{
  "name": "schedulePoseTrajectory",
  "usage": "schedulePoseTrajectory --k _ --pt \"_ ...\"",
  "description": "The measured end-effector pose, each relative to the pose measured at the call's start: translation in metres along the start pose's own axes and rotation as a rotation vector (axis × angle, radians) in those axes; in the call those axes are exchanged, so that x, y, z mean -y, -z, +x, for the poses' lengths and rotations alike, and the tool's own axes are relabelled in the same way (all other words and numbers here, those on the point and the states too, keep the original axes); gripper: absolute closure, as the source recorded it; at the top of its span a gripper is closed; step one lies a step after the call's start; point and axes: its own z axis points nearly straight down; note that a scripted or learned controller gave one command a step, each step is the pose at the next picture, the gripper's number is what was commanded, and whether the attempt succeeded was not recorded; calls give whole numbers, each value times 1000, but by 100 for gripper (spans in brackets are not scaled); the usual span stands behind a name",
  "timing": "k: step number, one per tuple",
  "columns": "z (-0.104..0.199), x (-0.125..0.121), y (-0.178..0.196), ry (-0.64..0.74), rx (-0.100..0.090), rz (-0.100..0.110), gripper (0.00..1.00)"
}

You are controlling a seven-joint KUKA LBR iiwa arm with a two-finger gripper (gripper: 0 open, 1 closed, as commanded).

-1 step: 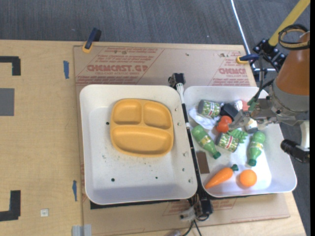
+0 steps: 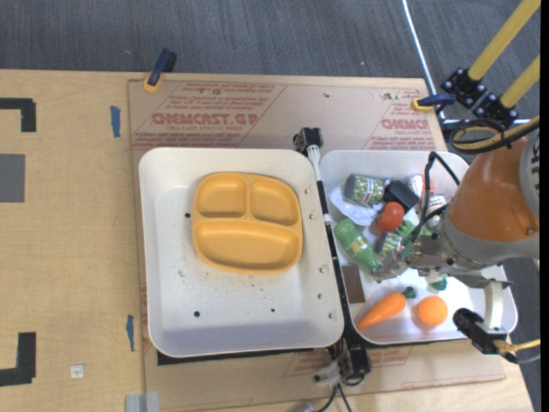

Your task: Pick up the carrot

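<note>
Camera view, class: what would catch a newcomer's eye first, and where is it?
The yellow divided plate stands out, lying alone in the left bin. Next comes the arm's orange band over the crowded right bin, where the carrot lies near the front edge beside an orange ball, with green and red items heaped behind them.

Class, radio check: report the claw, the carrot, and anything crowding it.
Claw low over right bin, above the clutter. Carrot lying free at the bin's near edge. Orange ball just right of it; green bottle behind.
</note>
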Motion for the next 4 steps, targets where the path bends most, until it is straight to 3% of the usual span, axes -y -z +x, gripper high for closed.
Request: schedulePoseTrajectory --k 1,2,4 --pt "0 0 -47 -252 -2 1 0" --pt "56 3 52 158 1 -4 0" --pt "55 3 52 157 1 -4 0"
